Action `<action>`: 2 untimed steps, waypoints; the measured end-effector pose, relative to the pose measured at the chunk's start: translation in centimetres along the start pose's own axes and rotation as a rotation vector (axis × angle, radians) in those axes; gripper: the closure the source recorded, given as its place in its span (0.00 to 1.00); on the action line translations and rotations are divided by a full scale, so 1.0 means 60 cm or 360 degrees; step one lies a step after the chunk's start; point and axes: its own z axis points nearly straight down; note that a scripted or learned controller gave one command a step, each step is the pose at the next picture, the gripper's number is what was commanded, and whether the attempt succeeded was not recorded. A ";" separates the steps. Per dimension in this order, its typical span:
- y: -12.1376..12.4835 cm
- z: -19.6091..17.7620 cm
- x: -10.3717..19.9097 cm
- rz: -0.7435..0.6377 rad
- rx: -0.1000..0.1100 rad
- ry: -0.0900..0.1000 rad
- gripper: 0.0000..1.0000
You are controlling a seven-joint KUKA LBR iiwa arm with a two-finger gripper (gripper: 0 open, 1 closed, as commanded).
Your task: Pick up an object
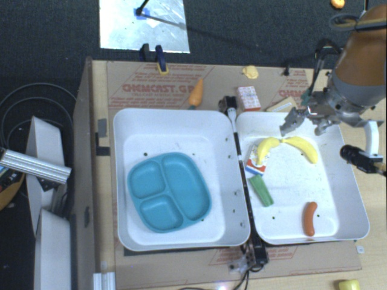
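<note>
The grey arm (363, 53) with its orange-brown band is reaching in from the upper right of the frame, and its gripper (294, 121) is hanging over the upper edge of the right bin (347, 222). Whether the fingers are spread or closed cannot be told; nothing is visibly sitting between them.

Just below the gripper, two smooth, curved yellow bananas are lying in the right bin: one banana (264, 149) leaning toward the bin's left wall, the other banana (304, 148) arcing to the right, their upper ends almost meeting. Below the left one, a small red, white and blue packet (254, 167) is lying, with a ribbed green cucumber-shaped piece (261, 190) beneath it. A glossy orange-red sausage (309, 218) is resting near the lower right corner.

In the left bin (130, 234), a matte turquoise plastic plate (169, 190) with three compartments and rounded corners is lying flat.

On the cardboard-covered bench (163, 83) above the bins, an orange carrot (196, 93) and a small printed box (248, 98) are lying.
</note>
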 end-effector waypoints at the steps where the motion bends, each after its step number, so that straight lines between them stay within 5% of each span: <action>1: 0.066 0.133 -0.011 -0.0003 0.0001 -0.0001 0.00; 2: 0.109 0.214 0.000 -0.0004 -0.0001 -0.0001 0.00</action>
